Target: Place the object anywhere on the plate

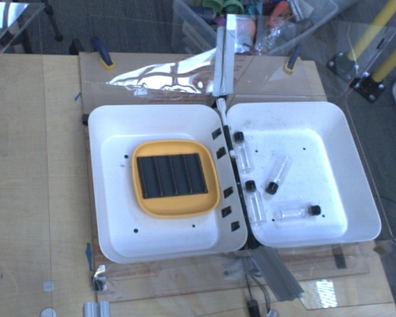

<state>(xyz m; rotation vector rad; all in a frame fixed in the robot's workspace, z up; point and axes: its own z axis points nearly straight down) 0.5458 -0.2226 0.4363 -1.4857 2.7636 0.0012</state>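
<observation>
Two white bins sit side by side on the wooden desk (33, 177). Left bin (112, 236) holds a yellow plate (176, 207) with rounded corners, sitting roughly centre, long side across the bin; its inside is a dark ribbed panel (171, 176) with four vertical slats. Nothing on the plate. Right bin (330, 121) holds four clear vials with black caps, all lying flat. Vial one (241, 149) lies along the left wall near the top, cap toward the back. Vial two (253, 200) lies along the same wall lower down, cap also toward the back, just below vial one. Vial three (277, 175) lies tilted near the bin's middle, cap at its lower left end. Vial four (297, 212) lies almost level near the front, cap at its right end. Vials three and four are near each other but apart; none touches the plate, all are in the other bin from it. Small black tabs (226, 193) run down the seam between bins. Crinkled silver foil (168, 78) lies behind the left bin, and a clear tub of coloured toys (251, 5) stands beyond the desk at the back. Jaws: can't tell their state from this view.
</observation>
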